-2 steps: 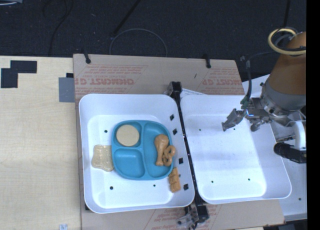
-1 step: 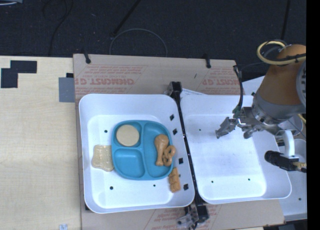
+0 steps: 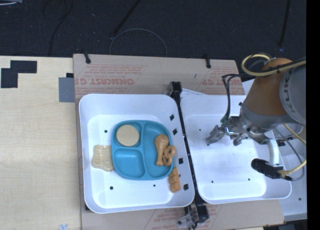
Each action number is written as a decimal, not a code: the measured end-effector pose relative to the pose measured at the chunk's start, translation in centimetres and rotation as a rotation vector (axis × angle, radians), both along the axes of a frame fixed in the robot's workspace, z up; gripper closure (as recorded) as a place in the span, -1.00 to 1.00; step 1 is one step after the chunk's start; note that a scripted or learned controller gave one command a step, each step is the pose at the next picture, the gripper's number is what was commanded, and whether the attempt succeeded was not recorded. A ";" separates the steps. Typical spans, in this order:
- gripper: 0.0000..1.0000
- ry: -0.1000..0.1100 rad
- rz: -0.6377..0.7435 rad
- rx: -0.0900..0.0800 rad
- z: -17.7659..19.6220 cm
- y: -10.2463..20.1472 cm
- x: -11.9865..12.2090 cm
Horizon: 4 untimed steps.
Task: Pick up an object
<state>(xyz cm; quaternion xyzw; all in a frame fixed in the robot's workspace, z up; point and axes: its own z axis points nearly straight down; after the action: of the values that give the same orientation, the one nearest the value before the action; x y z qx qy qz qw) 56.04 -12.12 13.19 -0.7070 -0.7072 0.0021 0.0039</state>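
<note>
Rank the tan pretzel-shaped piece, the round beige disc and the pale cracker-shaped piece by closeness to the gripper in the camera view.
1. Tan pretzel-shaped piece, tray's right compartment, nearest the gripper.
2. Round beige disc, tray's upper-left compartment.
3. Pale cracker-shaped piece, left of the tray.

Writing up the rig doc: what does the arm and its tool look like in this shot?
The arm has a grey body with an orange band above the wrist. The tool is small, grey metal, on a silvery wrist block. A yellowish hose loops over the top of the arm, black cable runs down beside it, and a black cylindrical part with a yellowish hose sits below the wrist. No markings are legible.
</note>
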 end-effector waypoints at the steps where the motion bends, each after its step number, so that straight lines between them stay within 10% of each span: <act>1: -1.00 -0.004 -0.001 -0.002 -4.7 0.1 0.0; 2: 1.00 -0.005 -0.006 -0.002 -3.4 0.0 0.0; 4: 1.00 -0.009 0.000 -0.002 6.1 0.4 -0.8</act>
<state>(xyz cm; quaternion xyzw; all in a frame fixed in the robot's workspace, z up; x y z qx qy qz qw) 55.22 -11.70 19.31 -0.7069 -0.7073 -0.0002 -0.0001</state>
